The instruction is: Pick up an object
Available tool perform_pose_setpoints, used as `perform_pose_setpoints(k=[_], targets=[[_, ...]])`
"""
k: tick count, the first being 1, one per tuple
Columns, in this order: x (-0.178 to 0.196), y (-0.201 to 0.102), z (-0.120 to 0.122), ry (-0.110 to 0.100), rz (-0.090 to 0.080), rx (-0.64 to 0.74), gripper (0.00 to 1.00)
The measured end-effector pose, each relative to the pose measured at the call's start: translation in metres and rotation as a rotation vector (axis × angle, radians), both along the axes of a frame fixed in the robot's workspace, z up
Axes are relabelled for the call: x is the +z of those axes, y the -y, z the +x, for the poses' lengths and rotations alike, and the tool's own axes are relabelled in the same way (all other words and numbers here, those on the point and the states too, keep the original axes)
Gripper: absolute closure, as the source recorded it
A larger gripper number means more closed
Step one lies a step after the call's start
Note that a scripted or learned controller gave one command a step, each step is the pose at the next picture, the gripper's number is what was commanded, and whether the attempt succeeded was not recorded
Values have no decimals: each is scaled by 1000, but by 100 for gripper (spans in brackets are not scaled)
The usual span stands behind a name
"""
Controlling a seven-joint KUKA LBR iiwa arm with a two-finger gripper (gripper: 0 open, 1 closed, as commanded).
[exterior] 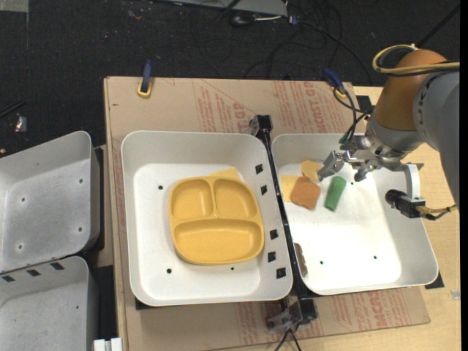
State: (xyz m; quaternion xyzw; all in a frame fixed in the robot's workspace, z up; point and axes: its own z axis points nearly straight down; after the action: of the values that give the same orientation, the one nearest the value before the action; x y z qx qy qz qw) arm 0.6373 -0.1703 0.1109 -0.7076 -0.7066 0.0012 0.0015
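In the right bin (380, 269), near its far left corner, lie a green cylinder (335, 194), an orange-brown block (306, 194) and two pale yellow pieces (311, 169), all close together. My gripper (345, 169) hangs just above and behind the green cylinder. It is open, its fingers spread apart with nothing between them. The grey arm with its orange band (402, 97) reaches in from the right.
The left bin (146, 269) holds a yellow divided tray (216, 220). A black divider (276, 210) runs between the two bins. Another white bin (44, 196) sits off the bench at left. Cables hang by the wrist at right.
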Motion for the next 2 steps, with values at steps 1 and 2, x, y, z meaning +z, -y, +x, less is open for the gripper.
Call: perform_pose_setpoints(k=[1,2], targets=[[-19,0,0,3,-1,1,0],[-8,-1,1,6,-2,1,100]])
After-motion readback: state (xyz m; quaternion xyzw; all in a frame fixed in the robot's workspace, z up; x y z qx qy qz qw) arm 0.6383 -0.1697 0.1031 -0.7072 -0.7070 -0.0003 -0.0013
